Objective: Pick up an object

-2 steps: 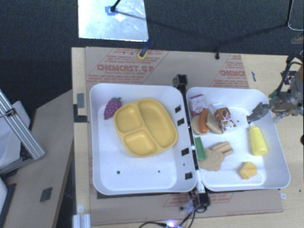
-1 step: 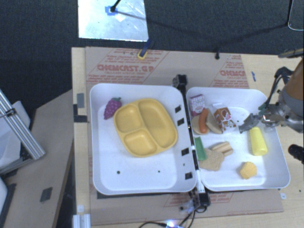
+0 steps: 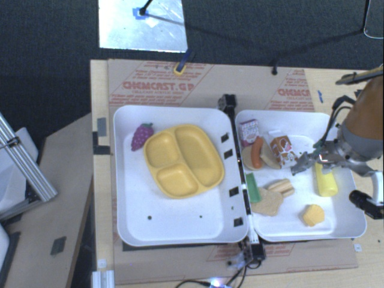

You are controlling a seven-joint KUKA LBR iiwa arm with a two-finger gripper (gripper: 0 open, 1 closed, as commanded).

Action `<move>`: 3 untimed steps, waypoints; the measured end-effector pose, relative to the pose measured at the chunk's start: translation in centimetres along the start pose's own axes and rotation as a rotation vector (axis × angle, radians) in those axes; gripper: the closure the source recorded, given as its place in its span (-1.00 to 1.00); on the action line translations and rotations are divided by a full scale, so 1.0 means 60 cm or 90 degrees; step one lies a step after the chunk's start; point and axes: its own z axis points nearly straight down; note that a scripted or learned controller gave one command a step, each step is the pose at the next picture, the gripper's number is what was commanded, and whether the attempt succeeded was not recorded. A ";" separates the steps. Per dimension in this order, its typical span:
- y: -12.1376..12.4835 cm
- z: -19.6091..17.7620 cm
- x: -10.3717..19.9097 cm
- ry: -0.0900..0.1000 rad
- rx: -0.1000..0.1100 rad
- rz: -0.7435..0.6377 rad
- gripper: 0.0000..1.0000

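My gripper (image 3: 302, 164) reaches in from the right and hangs over the middle of the right bin (image 3: 351, 221). Just left of it stands a small brown and white carton (image 3: 281, 149), next to an orange sausage-like piece (image 3: 257, 153) and a white and purple carton (image 3: 248, 129). A yellow bottle (image 3: 326, 181) lies just right of the gripper, partly under the wrist. Below are a tan bun (image 3: 281, 187), a bread slice (image 3: 267, 203), a green bar (image 3: 252, 187) and a yellow-orange lump (image 3: 313, 215). I see nothing between the fingers.
The left bin (image 3: 129, 221) holds a yellow divided tray (image 3: 183, 159) and a purple bunch of grapes (image 3: 141, 135) at its upper left. A black hinge strip (image 3: 235, 161) runs between the bins. Both bins rest on cardboard (image 3: 162, 80).
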 end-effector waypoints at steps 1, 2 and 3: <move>0.012 0.073 0.007 -0.001 -0.002 -0.001 -1.00; 0.013 0.118 0.008 -0.001 -0.001 0.000 -1.00; 0.014 0.099 0.007 -0.001 -0.003 0.000 1.00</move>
